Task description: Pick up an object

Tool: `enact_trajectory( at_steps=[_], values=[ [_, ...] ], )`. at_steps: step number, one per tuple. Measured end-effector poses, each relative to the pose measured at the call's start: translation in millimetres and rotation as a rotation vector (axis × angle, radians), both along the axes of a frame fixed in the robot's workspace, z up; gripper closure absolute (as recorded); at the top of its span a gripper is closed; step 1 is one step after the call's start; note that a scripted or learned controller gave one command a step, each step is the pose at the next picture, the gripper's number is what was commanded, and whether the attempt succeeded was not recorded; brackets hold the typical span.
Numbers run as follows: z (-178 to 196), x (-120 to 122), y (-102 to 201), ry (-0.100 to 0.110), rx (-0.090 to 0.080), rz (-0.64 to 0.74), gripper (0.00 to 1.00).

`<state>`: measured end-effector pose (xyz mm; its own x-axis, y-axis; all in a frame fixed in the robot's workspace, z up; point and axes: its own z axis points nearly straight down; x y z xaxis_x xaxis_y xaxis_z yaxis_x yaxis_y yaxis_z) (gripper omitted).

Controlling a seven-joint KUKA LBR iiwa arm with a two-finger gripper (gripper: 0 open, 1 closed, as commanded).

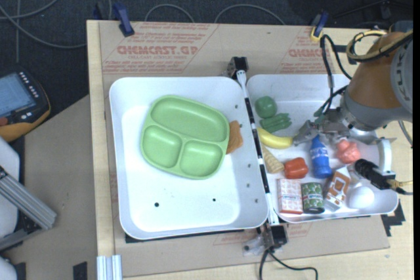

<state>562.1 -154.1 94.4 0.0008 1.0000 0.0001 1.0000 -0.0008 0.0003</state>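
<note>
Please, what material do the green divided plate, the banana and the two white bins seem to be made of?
The green divided plate looks like moulded plastic, matte, with rounded compartments of one even colour. The banana is probably a plastic toy: its yellow is uniform and smooth, though it is small here. The two white bins seem to be thin glossy plastic, judging by soft reflections and rounded rims.
</note>
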Motion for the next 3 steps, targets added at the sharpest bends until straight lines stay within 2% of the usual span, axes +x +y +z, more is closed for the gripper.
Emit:
enact_trajectory(
  at_steps=[1, 2, 3],
  values=[
    [-10, -13, -14, 0.002, 0.001, 0.001, 0.00],
    [0, -12, -14, 0.000, 0.000, 0.000, 1.00],
    [91, 67, 71, -0.003, 0.001, 0.003, 1.00]
  ],
)
